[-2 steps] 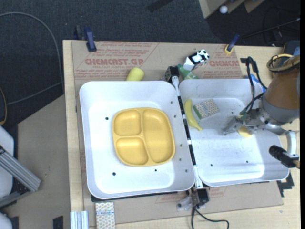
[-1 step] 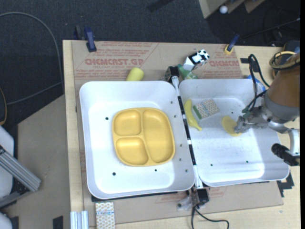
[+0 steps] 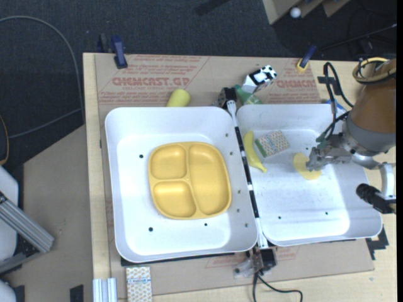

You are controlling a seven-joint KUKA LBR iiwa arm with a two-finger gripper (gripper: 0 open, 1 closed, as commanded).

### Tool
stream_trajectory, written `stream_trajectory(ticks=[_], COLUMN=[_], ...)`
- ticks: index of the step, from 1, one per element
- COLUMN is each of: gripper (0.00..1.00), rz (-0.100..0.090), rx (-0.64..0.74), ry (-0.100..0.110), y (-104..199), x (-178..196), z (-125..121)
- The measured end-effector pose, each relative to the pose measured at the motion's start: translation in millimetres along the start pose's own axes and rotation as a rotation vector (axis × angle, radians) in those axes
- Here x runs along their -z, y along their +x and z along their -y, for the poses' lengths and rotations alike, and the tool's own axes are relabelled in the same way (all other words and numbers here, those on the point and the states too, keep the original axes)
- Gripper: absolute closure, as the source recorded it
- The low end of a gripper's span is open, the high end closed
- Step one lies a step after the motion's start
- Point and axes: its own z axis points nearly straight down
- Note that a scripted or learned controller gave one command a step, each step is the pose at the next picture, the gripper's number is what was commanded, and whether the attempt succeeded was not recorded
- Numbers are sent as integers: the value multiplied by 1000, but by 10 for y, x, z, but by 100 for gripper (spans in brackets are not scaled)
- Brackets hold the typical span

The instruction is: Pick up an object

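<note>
Hovering over a yellow piece (image 3: 306,167) mid right bin (image 3: 296,222), the gripper (image 3: 317,158) leaves its grasp unclear; banana (image 3: 253,151) hugs the left wall.

We see the two-finger gripper (image 3: 313,159) low in the right white bin (image 3: 327,216), touching a small pale-yellow rounded piece (image 3: 306,167). Just left of it: a small speckled grey-green packet (image 3: 272,143), then a yellow banana (image 3: 252,151) against the dividing rim. Toward the camera from the gripper the floor lies bare. Well left, a yellow three-compartment plastic plate (image 3: 189,179) fills the middle of the left white bin (image 3: 129,225), with bare margins around it.
</note>
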Motion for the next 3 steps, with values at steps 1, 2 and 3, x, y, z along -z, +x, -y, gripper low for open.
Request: stream_trajectory(ticks=[1,2,3], gripper=[100,100,100], rz=[0,-1,2], rx=[-2,0,-2], ry=[2,0,1], y=[-260,257,-309], x=[60,438,385], z=[141,-56,-181])
